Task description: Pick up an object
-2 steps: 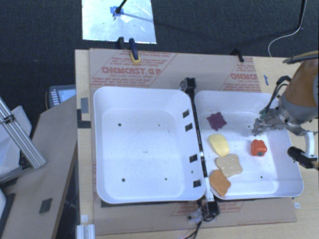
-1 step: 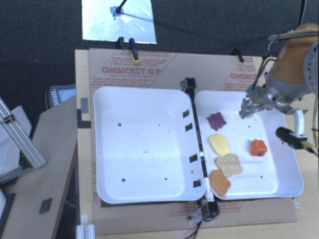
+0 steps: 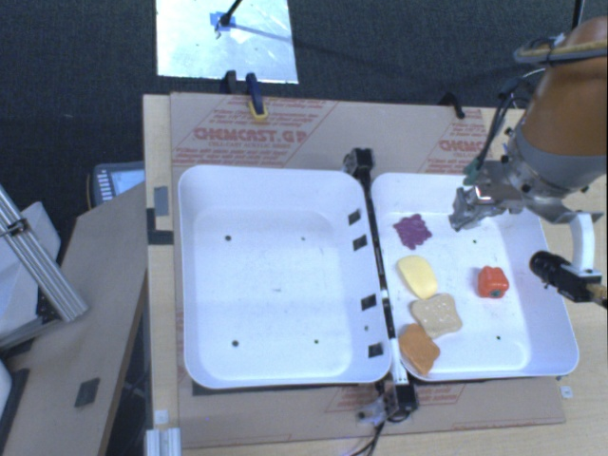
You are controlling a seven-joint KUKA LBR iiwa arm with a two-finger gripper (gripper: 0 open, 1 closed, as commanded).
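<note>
On a cardboard-lined bench, the gripper [image 3: 463,215] is hovering over the right bin [image 3: 546,345], nothing visibly held, its opening unclear; grapes [image 3: 412,230] are lying just left, within reach.

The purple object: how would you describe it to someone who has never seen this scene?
Look in the right bin. Near its back left part lies a small purple object, farthest back in the row along the divider. It alone is purple; its neighbours are yellow, beige, orange and red.
</note>
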